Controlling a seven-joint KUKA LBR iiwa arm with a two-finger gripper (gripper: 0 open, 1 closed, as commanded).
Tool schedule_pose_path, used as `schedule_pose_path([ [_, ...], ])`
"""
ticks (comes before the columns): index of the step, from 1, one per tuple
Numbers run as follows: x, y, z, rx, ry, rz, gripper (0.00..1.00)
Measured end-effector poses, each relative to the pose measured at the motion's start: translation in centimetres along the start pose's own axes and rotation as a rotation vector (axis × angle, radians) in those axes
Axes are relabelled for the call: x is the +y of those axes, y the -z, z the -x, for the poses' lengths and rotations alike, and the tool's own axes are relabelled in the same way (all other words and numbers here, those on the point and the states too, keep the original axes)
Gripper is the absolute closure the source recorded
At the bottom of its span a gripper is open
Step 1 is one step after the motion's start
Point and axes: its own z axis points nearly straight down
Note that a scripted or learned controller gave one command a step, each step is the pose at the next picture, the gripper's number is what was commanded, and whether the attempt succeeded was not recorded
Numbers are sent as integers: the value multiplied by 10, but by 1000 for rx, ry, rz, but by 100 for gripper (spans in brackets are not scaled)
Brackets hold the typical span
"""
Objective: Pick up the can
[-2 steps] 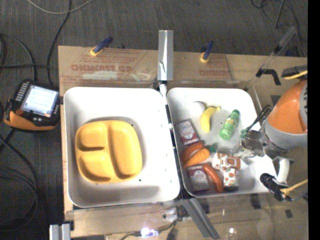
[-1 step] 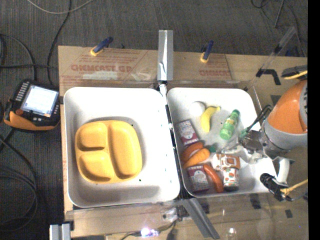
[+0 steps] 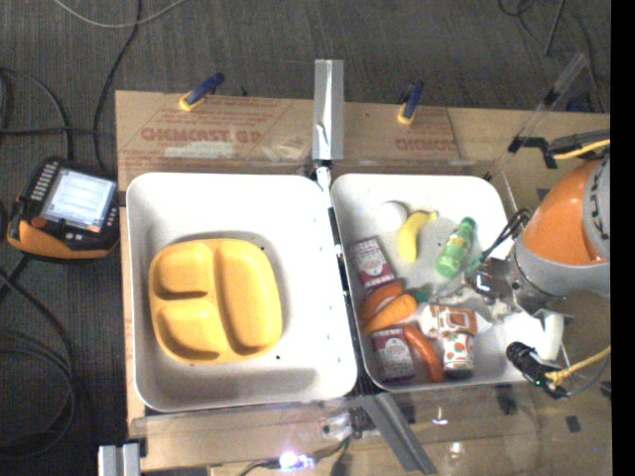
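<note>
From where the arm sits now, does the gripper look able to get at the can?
Probably yes: the can stands near the right bin's front right corner, top uncovered, close to the gripper, though a carton crowds it.

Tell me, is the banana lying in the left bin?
No, the banana lies in the right bin, near its far wall, beside the green bottle; the left bin holds a yellow tray.

You get even, fairly bright overhead light here, with both white bins (image 3: pixel 228 188) nearly washed out. Soft shadow hugs the yellow tray (image 3: pixel 215 297). The floor (image 3: pixel 198 28) stays dim and grainy. A small glare spot (image 3: pixel 290 459) flares at the near edge, and detail is soft throughout.
</note>
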Motion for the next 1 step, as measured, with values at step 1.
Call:
schedule_pose_path([
  [1,2,4,4,-10,-3,6,100],
])
